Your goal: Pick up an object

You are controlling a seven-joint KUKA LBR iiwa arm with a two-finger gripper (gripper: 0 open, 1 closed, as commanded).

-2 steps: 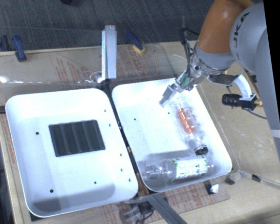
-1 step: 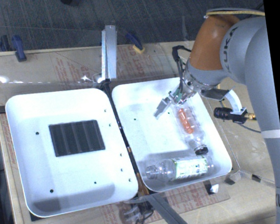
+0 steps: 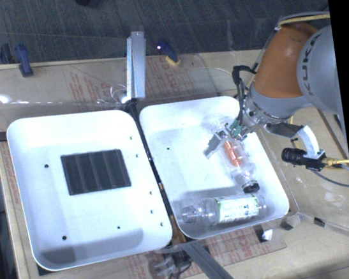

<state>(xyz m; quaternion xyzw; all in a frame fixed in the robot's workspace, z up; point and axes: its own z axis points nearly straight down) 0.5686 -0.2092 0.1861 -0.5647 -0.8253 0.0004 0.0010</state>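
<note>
Bottle [image 3: 224, 210] – green-white label, text unreadable – right bin [image 3: 178, 119].

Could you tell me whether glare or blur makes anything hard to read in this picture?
In the camera view, both white bins look overexposed, so the clear bottle and the small bottle below the claw blend into the floor; the claw itself is slightly soft.

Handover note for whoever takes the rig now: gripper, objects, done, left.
Gripper: low over the right bin, upper middle, right at the top end of a small clear bottle with orange contents. No grasp can be confirmed.
Objects: small bottle lies lengthwise mid-bin; larger clear bottle with a green label lies along the near wall. Left bin holds a dark ribbed pad.
Done: nothing lifted.
Left: grasp and lift one object.
</note>
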